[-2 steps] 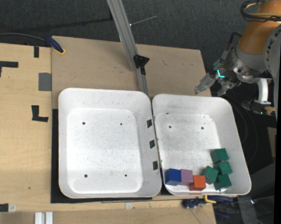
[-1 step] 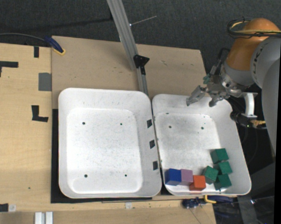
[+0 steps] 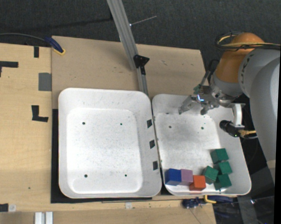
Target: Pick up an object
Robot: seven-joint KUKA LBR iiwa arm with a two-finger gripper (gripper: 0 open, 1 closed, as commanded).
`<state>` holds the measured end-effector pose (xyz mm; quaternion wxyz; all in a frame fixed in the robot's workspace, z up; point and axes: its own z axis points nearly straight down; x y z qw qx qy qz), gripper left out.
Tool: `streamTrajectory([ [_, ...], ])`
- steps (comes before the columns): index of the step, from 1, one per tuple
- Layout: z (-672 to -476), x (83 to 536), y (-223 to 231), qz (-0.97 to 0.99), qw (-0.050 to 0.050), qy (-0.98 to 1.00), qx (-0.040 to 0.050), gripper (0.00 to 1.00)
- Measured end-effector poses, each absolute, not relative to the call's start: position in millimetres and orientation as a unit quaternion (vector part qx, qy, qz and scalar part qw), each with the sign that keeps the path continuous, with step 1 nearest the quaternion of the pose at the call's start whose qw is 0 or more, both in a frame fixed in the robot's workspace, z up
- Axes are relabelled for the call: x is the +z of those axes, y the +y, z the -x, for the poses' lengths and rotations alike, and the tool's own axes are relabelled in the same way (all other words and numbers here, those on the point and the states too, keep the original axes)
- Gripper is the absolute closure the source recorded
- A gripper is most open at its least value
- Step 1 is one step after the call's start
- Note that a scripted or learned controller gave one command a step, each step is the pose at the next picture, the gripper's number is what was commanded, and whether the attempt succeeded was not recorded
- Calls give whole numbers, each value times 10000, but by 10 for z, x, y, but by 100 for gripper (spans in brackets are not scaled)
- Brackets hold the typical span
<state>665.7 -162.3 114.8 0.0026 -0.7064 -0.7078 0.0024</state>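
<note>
place: you're looking at a robotics lab
desk: plywood desk (image 3: 100, 65) with black tape marks (image 3: 37, 113)
bins: two white bins (image 3: 102, 144) on a black mat
rig: aluminium mast (image 3: 127, 34), loose cables
arm: industrial KUKA arm (image 3: 240, 62)

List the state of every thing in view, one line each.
claw: over right bin's far end, holding nothing visible
right bin: blocks clustered at near edge
blue block: resting beside purple block
orange block: resting
green blocks: heaped in corner
left bin: upright
</note>
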Motion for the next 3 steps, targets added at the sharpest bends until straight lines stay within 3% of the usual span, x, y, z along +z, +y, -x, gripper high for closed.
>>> streamTrajectory([
  [1,-6649,899,-1611,7062,13,-7080,19,0],
  [2,-6659,1018,-1604,7057,2,-7086,12,100],
  [3,-6674,1641,-1660,7067,-26,-7075,-15,100],
])
